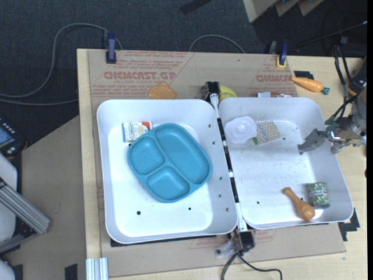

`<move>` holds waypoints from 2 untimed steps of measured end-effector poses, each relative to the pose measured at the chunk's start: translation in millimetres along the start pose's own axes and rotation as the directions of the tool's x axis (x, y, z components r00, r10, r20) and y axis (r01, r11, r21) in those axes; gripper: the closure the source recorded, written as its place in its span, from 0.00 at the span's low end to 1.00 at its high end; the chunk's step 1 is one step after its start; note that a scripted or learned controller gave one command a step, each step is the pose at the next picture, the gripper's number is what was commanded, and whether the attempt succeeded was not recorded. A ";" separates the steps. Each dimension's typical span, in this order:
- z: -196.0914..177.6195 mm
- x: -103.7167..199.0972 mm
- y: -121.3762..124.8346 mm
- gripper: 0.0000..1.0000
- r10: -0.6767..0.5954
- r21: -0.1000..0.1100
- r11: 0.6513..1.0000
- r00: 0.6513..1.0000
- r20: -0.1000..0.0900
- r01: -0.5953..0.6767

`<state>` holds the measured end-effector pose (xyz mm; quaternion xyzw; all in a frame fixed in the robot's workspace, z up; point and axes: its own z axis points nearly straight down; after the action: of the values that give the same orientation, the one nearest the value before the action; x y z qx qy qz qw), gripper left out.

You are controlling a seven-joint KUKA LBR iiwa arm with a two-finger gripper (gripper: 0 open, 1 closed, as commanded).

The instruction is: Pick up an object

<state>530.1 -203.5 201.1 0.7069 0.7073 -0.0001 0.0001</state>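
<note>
The things I could pick up lie in the two white bins. In the right bin [274,214] there is a white round lid or cup [240,129] at the far left corner, and just beside it, to the right, a small patterned packet [267,132]. Near the front right corner of this bin lies a wooden piece like a small pestle [298,203], brown and tilted, and just beside it on the right a small green patterned can [318,193]; I cannot tell if these two are touching. In the left bin [116,209] a blue divided plate [168,161] with three compartments takes the middle, and a small white carton with colored print [135,130] lies at its far left side, partly under the rim of the plate. My gripper [312,141] is over the right side of the right bin, well apart from the pestle and the can, and nothing is between my fingers. One dark finger [308,143] points to the left over the bin floor, but I cannot tell if my jaws are apart or together. On the bench [175,69] behind the bins, I see an orange piece [162,90], a yellow object [226,92] and an orange carrot-like toy [309,84] at the far right.
</note>
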 end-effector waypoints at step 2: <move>8.4 -6.7 -4.1 0.00 -0.004 -0.011 1.000 1.000 0.004 0.004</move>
<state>526.0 -210.2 192.7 0.7054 0.7088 0.0022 0.0052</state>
